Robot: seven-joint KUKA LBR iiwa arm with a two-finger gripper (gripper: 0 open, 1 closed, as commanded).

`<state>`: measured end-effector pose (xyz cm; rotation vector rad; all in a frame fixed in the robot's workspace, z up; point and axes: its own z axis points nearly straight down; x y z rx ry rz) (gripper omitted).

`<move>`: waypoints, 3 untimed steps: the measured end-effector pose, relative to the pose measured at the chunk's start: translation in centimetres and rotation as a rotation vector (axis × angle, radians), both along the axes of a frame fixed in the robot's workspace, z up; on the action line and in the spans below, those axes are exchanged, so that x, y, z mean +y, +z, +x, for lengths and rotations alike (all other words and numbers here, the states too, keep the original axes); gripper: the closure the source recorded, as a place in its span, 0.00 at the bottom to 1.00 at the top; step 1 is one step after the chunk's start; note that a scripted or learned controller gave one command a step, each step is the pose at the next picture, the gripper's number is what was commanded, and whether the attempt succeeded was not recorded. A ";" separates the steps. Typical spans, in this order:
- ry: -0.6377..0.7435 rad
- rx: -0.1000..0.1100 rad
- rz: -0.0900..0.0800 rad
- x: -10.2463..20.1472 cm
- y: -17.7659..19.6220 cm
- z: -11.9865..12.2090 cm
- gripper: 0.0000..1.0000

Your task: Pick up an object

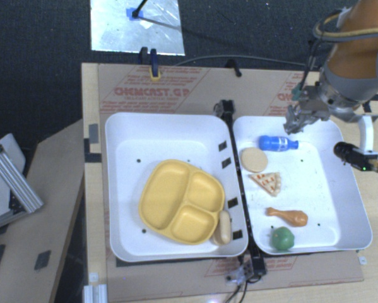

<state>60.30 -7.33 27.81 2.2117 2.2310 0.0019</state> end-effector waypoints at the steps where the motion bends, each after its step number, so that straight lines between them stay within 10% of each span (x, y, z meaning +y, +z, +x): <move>1: 0.000 0.000 0.001 5.2 -2.0 -0.2 1.00; 3: 0.000 0.000 0.001 15.6 -3.9 1.0 1.00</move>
